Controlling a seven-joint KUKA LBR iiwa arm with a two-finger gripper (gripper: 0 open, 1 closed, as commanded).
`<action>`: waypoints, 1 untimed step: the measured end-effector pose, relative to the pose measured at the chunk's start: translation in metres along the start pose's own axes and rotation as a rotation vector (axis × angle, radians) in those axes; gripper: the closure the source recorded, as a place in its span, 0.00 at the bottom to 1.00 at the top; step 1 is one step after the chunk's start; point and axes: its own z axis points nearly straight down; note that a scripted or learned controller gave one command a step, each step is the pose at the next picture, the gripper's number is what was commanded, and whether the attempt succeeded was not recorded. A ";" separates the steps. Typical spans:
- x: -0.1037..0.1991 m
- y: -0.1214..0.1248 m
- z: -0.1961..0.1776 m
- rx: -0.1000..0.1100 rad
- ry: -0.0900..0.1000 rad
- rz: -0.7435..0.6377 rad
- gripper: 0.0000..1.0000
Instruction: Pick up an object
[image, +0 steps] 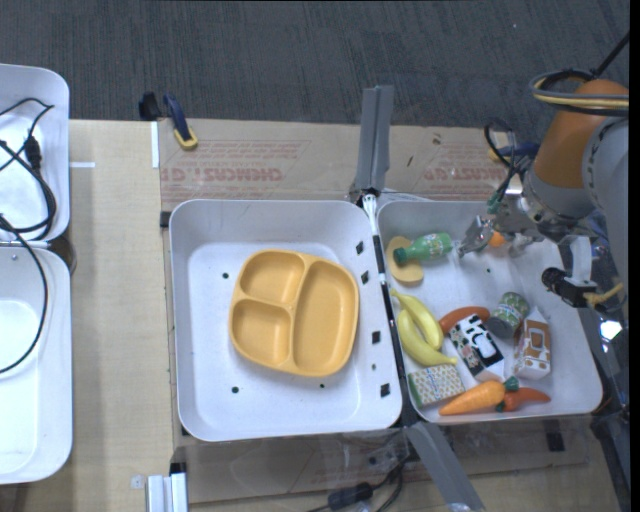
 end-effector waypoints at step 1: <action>0.000 0.000 -0.009 0.002 -0.002 -0.003 1.00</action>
